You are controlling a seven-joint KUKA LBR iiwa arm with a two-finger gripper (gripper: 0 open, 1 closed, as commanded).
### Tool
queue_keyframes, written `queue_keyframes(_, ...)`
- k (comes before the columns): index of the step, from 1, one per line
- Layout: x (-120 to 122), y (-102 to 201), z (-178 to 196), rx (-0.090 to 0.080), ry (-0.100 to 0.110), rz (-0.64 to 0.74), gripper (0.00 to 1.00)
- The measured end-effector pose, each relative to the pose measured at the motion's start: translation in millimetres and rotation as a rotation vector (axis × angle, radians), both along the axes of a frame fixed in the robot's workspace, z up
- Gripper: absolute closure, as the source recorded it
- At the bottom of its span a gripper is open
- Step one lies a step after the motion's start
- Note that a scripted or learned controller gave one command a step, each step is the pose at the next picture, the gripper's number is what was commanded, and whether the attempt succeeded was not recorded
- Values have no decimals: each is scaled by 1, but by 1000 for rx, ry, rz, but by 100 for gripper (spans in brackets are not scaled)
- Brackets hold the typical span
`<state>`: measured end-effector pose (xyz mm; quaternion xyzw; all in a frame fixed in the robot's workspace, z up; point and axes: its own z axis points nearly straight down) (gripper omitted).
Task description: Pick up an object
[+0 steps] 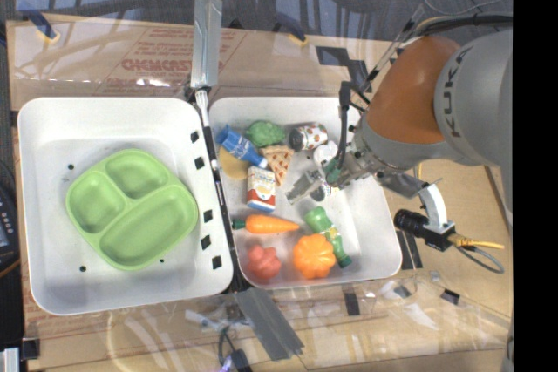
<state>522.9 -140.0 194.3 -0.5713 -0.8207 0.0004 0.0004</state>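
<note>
Toy carrot [272, 225] | orange, green stem end | lying flat, right bin [384, 226]

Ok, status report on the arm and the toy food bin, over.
Gripper low in right bin, nothing visibly held. Carrot and green bottle just below it. Milk carton close alongside.

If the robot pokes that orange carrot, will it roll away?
Probably a little. The carrot looks round and tapered, lying on its side on the smooth floor of the right bin, so it may roll in a curve. The red toy and the orange pumpkin lie close by and would likely stop it. It looks like light, stiff plastic.
</note>
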Motion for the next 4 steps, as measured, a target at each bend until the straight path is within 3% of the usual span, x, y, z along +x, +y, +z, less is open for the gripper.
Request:
queue_keyframes(1,0,0,0,0,0,0,0)
queue_keyframes(2,-30,28,-103,2,2,149,0)
queue_keyframes(3,-31,28,-94,2,5,153,100)
queue_keyframes(4,-6,95,23,1,-1,85,100)
